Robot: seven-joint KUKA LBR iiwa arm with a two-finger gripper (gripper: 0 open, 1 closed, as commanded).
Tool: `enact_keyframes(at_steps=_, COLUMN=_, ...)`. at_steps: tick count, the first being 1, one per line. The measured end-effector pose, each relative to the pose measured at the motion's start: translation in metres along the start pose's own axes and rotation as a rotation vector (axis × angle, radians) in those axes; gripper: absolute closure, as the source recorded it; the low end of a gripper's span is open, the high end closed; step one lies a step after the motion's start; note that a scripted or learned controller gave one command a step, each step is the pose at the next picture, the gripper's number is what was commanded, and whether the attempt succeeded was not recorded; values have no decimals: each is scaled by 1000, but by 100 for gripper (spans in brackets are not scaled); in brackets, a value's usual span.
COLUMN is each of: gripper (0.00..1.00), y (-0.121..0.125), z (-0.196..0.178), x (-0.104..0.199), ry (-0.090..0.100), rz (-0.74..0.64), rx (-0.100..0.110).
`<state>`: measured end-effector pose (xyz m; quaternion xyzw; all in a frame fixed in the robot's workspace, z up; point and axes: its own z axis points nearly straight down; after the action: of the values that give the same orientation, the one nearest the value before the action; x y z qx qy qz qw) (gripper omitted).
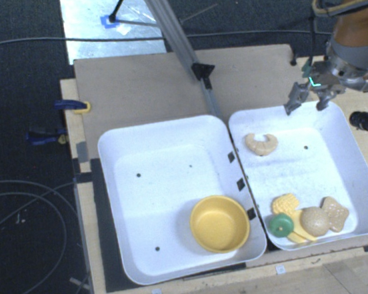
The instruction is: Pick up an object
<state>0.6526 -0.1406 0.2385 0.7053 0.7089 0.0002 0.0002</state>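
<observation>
Inspection finds the gripper (308, 98) poised above the far rim of the right bin (356, 154), its jaws spread and pinching nothing. That stance suits an approach: the fingers are parted so they can straddle an item on descent.

Candidate objects all lie in the right bin. A croissant-shaped toy (262, 144) sits alone near the far left corner, nearest the gripper and clear of neighbours, so it looks the easiest pick. A green disc (281, 224), a yellow corn-like piece (286, 205), a tan rounded piece (313, 221) and a tan biscuit-like piece (336, 212) crowd the near edge, touching one another, which would hamper a clean grasp.

A yellow bowl (219, 223) rests upright in the left bin (128, 184).
</observation>
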Motion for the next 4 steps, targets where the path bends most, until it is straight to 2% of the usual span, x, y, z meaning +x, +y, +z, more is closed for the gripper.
enact_keyframes(at_steps=1, gripper=0, y=0, z=-1, x=0, ry=0, rz=0, rx=-2)
enact_keyframes(at_steps=3, gripper=0, y=4, z=114, x=10, ry=0, rz=-2, rx=1)
enact_keyframes(at_steps=4, gripper=0, y=8, z=143, x=9, ry=-2, rz=-1, rx=-12)
